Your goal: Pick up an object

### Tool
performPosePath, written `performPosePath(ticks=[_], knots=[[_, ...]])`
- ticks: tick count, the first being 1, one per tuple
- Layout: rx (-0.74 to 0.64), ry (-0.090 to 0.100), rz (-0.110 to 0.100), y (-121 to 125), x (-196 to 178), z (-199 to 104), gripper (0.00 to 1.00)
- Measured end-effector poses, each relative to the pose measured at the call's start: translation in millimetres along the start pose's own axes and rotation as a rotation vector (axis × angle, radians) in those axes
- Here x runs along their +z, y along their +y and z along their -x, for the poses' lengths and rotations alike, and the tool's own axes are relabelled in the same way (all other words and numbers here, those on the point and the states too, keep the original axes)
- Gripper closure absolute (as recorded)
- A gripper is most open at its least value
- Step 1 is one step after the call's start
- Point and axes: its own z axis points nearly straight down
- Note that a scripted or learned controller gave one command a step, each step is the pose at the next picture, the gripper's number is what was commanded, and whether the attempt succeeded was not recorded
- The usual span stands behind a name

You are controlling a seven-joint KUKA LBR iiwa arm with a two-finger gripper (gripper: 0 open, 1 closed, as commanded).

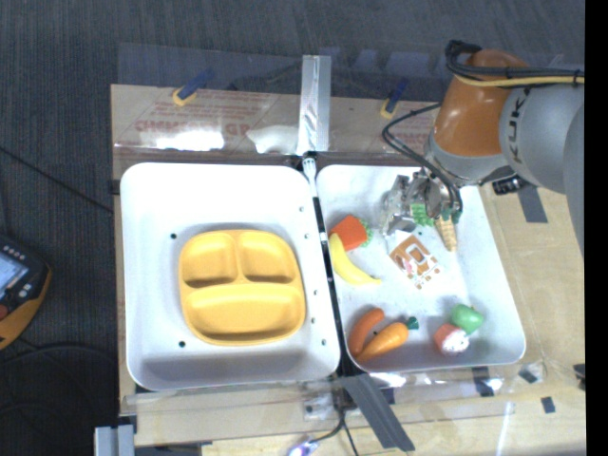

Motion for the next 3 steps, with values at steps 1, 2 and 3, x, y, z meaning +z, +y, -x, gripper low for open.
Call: performPosePath(ticks=[1, 2, 3], knots=[[-0.001, 0.000, 0.000, 0, 0, 0, 0.00], [0.122, 0.004, 0.011, 7, 25, -29, 0.00], [0.281, 0.000, 0.011, 11, 24, -61, 0.00]])
